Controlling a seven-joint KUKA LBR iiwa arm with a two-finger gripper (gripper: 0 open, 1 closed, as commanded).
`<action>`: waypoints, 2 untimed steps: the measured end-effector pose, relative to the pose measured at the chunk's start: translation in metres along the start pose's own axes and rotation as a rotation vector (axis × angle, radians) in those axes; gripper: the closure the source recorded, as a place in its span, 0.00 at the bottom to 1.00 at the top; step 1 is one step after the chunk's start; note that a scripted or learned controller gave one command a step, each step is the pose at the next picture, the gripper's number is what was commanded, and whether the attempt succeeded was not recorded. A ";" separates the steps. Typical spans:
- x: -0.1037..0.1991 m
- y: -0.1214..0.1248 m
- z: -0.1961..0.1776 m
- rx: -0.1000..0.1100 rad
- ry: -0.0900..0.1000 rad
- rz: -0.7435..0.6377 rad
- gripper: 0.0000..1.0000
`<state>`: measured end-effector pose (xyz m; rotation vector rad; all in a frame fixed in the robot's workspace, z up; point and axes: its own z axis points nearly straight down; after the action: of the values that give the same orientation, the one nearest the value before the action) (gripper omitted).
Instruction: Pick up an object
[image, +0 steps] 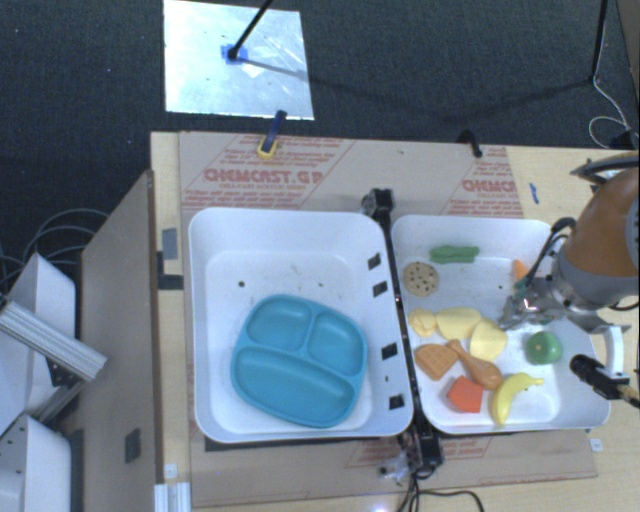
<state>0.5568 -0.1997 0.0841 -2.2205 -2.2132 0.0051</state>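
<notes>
Hovering my tool (516, 312) low over the toy food in the right bin (480, 232), beside the pale yellow piece (489, 342) — honestly couldn't tell if it was spread or pinched.

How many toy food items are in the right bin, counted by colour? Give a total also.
Green: 2, a long piece and a round one.
Yellow: 4, the banana and three pale pieces.
Orange or red: 3, a waffle, a block, a carrot.
Brown: 2, a cookie and a drumstick.
Total: 11
</notes>
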 end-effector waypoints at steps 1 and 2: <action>-0.007 0.057 -0.002 -0.014 -0.005 -0.009 0.00; -0.006 0.116 -0.003 -0.016 -0.005 -0.010 0.00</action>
<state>0.6724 -0.2057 0.0865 -2.2197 -2.2351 -0.0076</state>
